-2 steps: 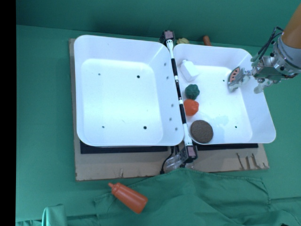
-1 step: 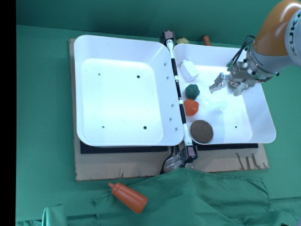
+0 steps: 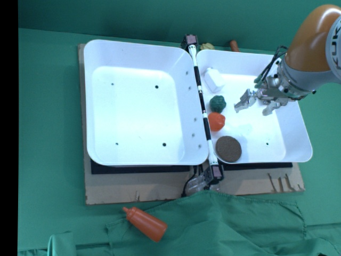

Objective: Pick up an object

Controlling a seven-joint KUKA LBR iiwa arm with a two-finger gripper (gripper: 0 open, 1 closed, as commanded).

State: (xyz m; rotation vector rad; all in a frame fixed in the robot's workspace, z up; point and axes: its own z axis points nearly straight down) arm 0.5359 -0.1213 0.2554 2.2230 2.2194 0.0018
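The right bin (image 3: pixel 290 143) holds a white block (image 3: pixel 214 79) near its back left, a dark green lump (image 3: pixel 217 103) below it, an orange-red piece (image 3: pixel 216 121) against the divider, and a round brown disc (image 3: pixel 228 149) at the front left. My gripper (image 3: pixel 257 104) hangs over the right half of this bin, to the right of the green lump. Its fingers (image 3: pixel 244 101) stand open and spread, with nothing between them.
The left bin (image 3: pixel 106 55) lies beside the right one, with a black-and-white divider bar (image 3: pixel 200 97) between them. An orange bottle (image 3: pixel 145 223) lies on the green cloth in front of the bench. Small items (image 3: pixel 233 45) sit behind the right bin.
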